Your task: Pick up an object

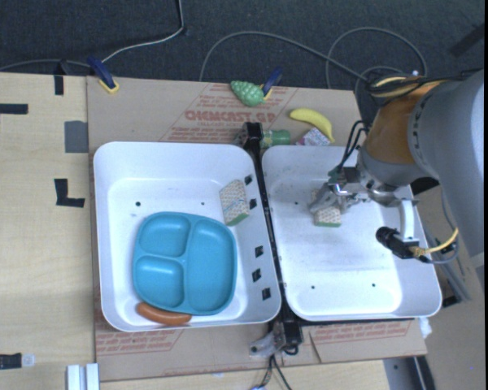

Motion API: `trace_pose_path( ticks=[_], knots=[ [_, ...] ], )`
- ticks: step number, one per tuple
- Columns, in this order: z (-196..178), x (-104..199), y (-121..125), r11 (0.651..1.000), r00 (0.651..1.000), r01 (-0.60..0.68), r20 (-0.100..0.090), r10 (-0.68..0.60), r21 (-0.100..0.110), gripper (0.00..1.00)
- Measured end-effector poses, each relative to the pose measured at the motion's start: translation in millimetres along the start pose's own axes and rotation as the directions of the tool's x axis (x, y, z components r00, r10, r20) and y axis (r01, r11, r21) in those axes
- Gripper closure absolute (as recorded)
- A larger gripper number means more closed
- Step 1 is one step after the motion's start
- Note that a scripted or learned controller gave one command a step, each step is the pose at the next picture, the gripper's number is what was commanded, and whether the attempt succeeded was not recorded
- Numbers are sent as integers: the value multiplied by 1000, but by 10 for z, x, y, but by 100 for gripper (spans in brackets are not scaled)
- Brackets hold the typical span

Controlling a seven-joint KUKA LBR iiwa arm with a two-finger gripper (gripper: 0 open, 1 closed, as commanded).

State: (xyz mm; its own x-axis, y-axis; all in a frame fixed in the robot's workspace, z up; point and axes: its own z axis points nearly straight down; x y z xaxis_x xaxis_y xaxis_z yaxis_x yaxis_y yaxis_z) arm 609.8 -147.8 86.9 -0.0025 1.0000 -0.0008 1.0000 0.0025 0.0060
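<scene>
My gripper [333,203] hangs low in the right bin [350,299], near its upper middle, reaching in from the right. Directly under its tip lies a small beige block with a green edge [327,217], resting on the bin floor and partly covered by the gripper. Whether the block is gripped cannot be made out. In the left bin [118,169], a similar beige and green sponge [234,200] leans by the right wall. A blue divided plate [185,262] lies there too, with an orange sausage [163,314] at its lower edge.
Behind the bins, on the cardboard, lie a yellow banana [311,122], a green knobbly toy [247,92] and a small pale packet [314,138]. Cables run across the dark floor at the back. The arm's grey body [447,145] stands over the right bin's right side.
</scene>
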Motion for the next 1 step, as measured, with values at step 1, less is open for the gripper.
trace_pose_path(
  ticks=[1],
  knots=[
    [-985,827,200,1000,1000,1,-1,-1,4,100]
  ],
)
